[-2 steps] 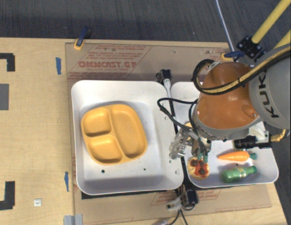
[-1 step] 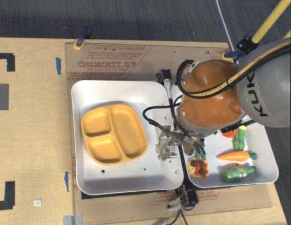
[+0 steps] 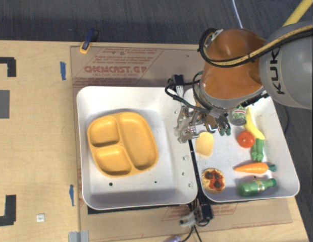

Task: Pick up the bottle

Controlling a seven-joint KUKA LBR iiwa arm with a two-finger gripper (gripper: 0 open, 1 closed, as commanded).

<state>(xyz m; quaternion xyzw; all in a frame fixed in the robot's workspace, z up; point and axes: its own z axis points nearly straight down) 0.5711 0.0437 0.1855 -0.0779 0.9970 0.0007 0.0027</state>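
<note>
The gripper (image 3: 197,127) hangs over the divide between the 2 bins, at the left edge of the right bin (image 3: 288,155), with the arm's orange band (image 3: 229,64) and grey body (image 3: 293,69) reaching in from the upper right above it. Its metal parts are a tangle from this angle, so whether it is wide, narrow or holding anything cannot be told. Just below it, touching or nearly touching its lower end, lies a pale yellow rounded piece (image 3: 205,144) near the right bin's left edge. Further toward the near edge of that bin sits a small round pizza-like toy (image 3: 213,180), close to the near left corner. The bottle (image 3: 256,186), green and lying on its side, rests along the near edge of the right bin, toward its near right corner and well apart from the gripper. Just above the bottle lies an orange carrot (image 3: 252,168), and above that a green vegetable piece (image 3: 258,150), a red tomato (image 3: 245,139) and a yellow banana (image 3: 254,126). A small can (image 3: 239,116) sits partly under the arm. The left bin (image 3: 86,105) carries 1 yellow tray (image 3: 122,143) with 3 compartments, turned at a slant.
</note>
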